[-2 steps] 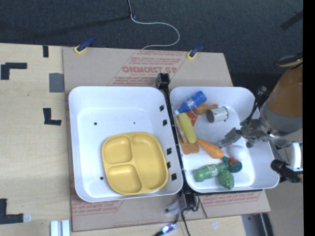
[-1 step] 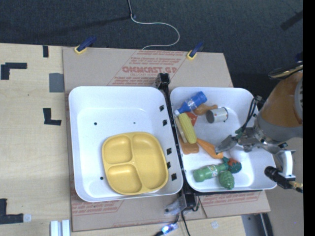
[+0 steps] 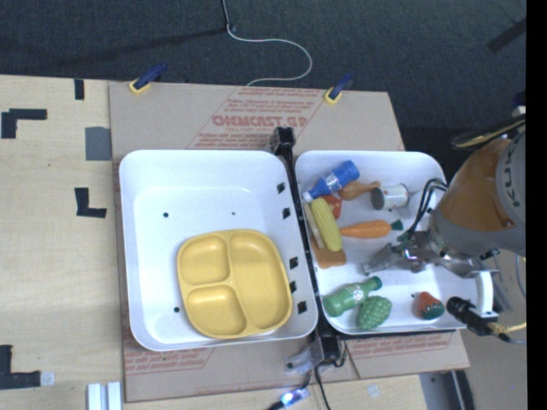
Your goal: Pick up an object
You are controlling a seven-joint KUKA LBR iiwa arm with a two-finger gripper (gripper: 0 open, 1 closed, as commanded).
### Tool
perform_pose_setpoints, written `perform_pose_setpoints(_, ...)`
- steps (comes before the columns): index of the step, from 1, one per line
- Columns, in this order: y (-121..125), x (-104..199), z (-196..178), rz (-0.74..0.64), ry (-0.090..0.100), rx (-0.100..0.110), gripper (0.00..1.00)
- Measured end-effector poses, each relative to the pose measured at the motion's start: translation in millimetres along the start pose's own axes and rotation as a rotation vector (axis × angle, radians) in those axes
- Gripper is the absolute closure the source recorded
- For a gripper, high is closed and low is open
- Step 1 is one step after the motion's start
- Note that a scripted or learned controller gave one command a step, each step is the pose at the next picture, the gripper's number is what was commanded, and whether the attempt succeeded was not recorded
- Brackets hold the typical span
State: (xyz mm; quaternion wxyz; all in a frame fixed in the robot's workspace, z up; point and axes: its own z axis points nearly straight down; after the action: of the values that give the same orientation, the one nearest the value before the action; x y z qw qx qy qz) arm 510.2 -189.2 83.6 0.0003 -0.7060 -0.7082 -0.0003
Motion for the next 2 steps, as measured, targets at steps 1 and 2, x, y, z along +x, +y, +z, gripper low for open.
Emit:
perform_pose_setpoints(1,0.0,-0.5,-11.5,0.000,-0.002,-0.001,1.00)
perform_pose_setpoints(2,0.1,0.4,-74.5,0.002,-0.002,-0.003,1.00)
